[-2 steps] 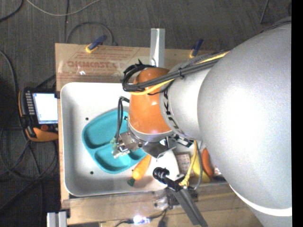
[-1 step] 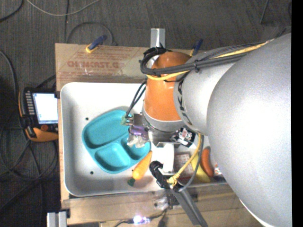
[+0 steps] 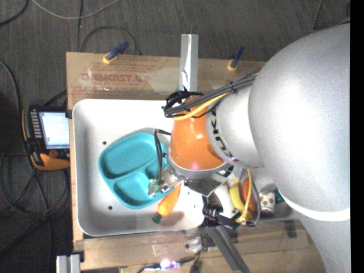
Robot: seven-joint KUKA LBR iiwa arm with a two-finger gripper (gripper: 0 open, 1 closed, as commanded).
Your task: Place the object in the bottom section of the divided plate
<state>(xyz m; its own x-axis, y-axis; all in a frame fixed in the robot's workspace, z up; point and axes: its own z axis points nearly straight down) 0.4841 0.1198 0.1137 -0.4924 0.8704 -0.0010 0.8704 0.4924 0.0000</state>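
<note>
A turquoise divided plate lies in the left white bin. Its lower section faces the bin's front, and its right part is hidden under the arm. The gripper hangs over the plate's lower right rim, below the orange wrist band. An orange carrot with a green tip lies slanted just off the plate's lower right edge, above the bin floor. Its upper end runs under the gripper, and I cannot tell whether it is held between the fingers.
The big grey arm covers most of the right bin. A yellow banana, an orange item and a small patterned cup show there. A teach pendant sits left of the bench. Cables run along the wrist.
</note>
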